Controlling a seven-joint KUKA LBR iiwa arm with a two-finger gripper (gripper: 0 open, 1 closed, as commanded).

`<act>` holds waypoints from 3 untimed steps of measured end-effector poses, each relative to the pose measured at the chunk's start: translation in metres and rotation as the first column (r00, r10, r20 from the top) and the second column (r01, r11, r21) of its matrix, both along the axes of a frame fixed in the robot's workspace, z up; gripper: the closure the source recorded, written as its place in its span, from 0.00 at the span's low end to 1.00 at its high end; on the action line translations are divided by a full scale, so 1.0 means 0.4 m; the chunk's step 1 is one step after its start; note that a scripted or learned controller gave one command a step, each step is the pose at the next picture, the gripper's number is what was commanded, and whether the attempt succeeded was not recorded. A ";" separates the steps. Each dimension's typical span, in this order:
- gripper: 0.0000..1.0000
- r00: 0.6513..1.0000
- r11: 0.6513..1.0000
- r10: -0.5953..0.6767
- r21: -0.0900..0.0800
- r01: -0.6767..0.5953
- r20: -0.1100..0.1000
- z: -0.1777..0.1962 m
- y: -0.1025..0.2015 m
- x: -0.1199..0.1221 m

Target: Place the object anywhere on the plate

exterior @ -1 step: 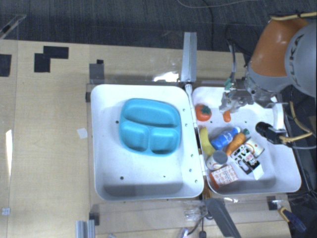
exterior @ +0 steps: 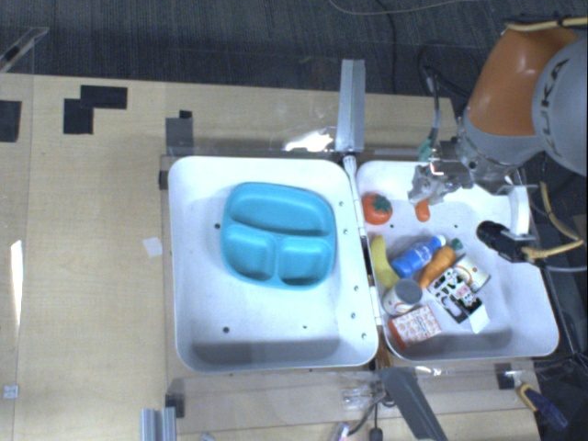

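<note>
Gripper over right bin, a small orange object apparently pinched at its tips. Blue plate sits at its 9 o'clock, in left bin.

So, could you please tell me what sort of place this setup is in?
Probably a robotics lab: a grey and orange arm reaches over two white bins clamped to a bench, with loose cables trailing across grey carpet behind.

Arm cut off by top & right edges. Gripper fingers too small to read. Banana partly hidden under blue bottle.
</note>
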State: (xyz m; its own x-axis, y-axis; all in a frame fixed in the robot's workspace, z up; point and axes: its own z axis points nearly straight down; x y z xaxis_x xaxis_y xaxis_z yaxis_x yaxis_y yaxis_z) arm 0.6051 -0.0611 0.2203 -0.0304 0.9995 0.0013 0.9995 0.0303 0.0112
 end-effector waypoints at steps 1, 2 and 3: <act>1.00 0.996 0.997 -0.083 -0.001 0.083 -0.009 -0.090 0.170 0.031; 1.00 0.992 0.992 -0.125 -0.001 0.125 -0.007 -0.086 0.324 0.150; 0.00 0.992 0.992 -0.125 -0.001 0.125 -0.006 -0.086 0.323 0.150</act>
State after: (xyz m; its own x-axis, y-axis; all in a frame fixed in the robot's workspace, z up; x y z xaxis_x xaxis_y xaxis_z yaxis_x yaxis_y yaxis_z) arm 0.6653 0.0683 0.1859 0.0948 0.9955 0.0006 0.9955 -0.0948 0.0051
